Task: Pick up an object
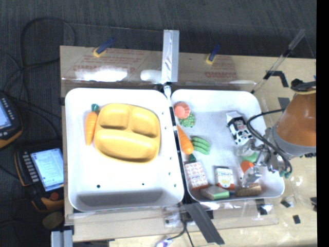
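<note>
Objects lie untouched in the right bin (257, 104): I've got the hand (253, 173) low among them, an orange piece (247, 164) just beside it. Can't tell its grip; nothing lifted, the whole pick remains.

You get even, fairly bright overhead light. The two white bins (77, 138) come close to washing out, and glare blooms on the clear sheet (105, 75) behind them. Shadows stay soft and short. The picture is grainy and slightly soft throughout; the end effector (254, 161) looks blurred, and the dark floor (154, 9) shows noise.
</note>
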`<state>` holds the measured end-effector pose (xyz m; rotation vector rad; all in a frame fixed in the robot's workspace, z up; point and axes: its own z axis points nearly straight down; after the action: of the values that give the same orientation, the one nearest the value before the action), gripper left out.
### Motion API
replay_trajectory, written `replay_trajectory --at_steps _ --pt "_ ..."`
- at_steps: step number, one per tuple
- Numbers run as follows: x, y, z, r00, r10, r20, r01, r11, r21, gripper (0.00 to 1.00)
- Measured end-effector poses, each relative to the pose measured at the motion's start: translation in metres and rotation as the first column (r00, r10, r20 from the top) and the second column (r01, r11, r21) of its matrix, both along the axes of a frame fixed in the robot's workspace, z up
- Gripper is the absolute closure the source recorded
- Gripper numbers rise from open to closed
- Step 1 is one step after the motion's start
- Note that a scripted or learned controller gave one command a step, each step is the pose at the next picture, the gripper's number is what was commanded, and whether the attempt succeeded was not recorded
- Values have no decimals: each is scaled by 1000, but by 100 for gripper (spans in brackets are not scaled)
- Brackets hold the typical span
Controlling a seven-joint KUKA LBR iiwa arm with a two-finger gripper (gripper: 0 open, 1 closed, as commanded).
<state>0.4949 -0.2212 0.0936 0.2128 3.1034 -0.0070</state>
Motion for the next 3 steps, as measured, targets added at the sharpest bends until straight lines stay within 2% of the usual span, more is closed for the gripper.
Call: replay_trajectory --at_steps 1,2,3 --pt "2 3 0 996 93 2 -93 996 0 0" --pt "2 4 0 992 128 1 -128 992 0 0" --pt "4 8 1 963 270 4 -270 963 0 0"
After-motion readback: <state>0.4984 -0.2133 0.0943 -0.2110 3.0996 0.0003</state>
